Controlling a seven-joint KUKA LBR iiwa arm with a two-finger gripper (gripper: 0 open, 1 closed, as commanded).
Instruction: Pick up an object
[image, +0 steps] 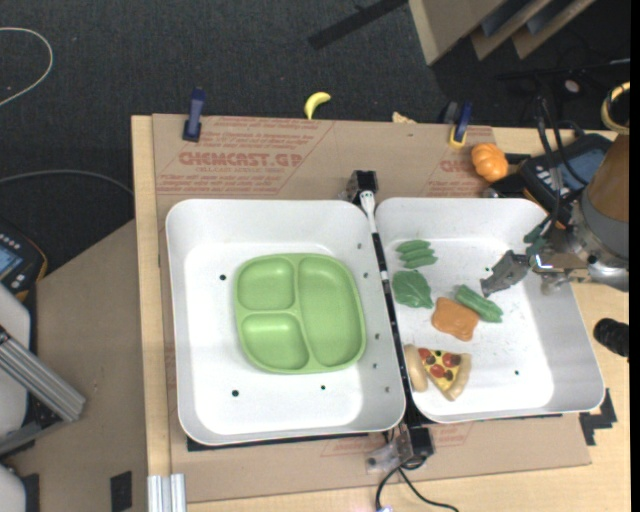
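**A:** Looking at the right bin (570, 330), you can see the gripper (503, 274) near its upper right part. It hangs over bare white floor. I see nothing between its fingers. They are dark and small, so you cannot tell if they are wide or narrow.

**B:** Which toy is closest to it?

**A:** The long green pod (479, 303). It lies just below and a little to the left of the gripper in the frame. Its long side runs from upper left to lower right.

**B:** What sits around it?

**A:** The orange toy food (454, 319) touches its lower left side. Two more green pieces (413, 270) lie further left. The pizza slice (441, 369) lies near the bottom edge.

**B:** So what should you do?

**A:** I think you need a short move down and left. Close across the pod's thin side, and stay clear of the orange toy.
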